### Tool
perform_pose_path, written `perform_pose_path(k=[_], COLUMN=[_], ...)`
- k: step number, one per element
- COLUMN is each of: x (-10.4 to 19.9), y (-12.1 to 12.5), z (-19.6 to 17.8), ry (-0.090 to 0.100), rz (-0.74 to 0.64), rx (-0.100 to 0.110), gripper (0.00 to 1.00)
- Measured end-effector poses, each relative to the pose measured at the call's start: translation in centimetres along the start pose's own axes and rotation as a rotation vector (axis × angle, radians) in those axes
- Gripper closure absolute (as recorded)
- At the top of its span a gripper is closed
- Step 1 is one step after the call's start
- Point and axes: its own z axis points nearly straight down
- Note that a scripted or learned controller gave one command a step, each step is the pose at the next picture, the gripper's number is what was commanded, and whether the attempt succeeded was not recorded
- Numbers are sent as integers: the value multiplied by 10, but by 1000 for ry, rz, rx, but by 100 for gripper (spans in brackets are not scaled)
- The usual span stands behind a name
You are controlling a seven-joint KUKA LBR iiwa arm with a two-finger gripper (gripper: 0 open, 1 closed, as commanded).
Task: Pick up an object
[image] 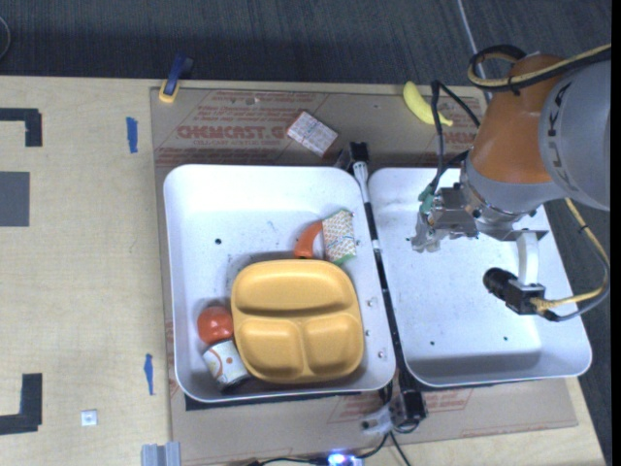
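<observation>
Presently the candidate objects all lie in the left bin (184, 260). A yellow tray (296, 318) with three compartments sits near the bin's front, taking up much of the floor. Touching its left edge are an orange ball (214, 324) and, just in front of that, a small can (224, 361) lying tilted against the bin's front corner. Behind the tray, an orange piece (308, 240) rests beside a patterned packet (339, 236) close to the bin's right wall.

The pincer (427, 239) is over the rear left part of the right bin (543, 357), well apart from every object listed above. Whether its fingers are open or closed cannot be told from this angle. Nothing is seen between them. The arm (529, 134), grey with an orange band, reaches in from the right over the right bin's rear edge. A black cable fitting (512, 290) hangs below it over the bin floor.

Outside the bins, on the cardboard sheet (243, 129) beneath them, a small printed card (311, 133) lies behind the left bin, and a yellow item (419, 104) lies behind the right bin. The worktop (78, 289) carries blue tape marks and black markers to the left.
</observation>
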Motion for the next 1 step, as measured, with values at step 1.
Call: perform_pose_path(k=[1], x=[24], y=[-83], z=[-40], ry=[0], rz=[1], rx=[3], gripper=[100])
